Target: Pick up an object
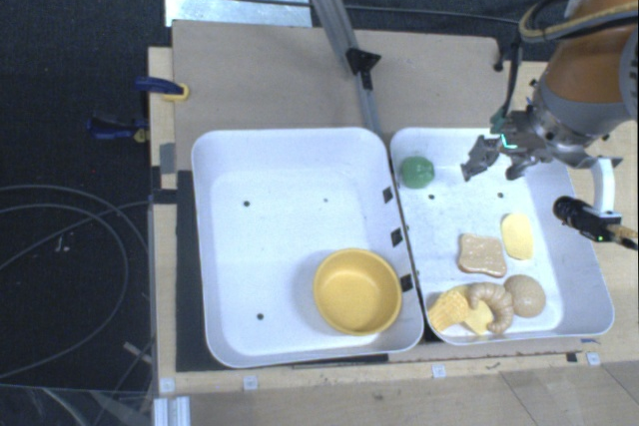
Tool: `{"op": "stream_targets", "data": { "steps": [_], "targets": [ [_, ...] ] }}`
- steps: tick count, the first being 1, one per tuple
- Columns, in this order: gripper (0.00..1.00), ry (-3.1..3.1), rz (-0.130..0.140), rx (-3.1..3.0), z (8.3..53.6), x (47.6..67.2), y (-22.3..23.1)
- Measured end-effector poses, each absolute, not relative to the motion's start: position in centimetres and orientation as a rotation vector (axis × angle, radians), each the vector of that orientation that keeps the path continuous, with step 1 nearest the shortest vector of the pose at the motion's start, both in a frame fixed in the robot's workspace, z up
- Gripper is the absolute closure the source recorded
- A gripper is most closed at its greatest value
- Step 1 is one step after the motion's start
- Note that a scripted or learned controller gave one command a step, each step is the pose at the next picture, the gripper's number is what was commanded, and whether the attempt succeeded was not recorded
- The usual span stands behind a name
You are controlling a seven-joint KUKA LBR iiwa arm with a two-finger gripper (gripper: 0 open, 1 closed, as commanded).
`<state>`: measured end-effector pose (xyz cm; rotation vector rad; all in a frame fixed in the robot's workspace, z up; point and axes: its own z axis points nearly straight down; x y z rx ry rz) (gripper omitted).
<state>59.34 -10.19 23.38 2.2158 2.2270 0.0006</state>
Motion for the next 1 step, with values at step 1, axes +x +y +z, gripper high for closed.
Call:
{"op": "stream_targets", "data": {
  "steps": [1],
  "targets": [
    [0.0,2.226,0.002,2.215,23.44,59.37,-10.19]
  ]
}}
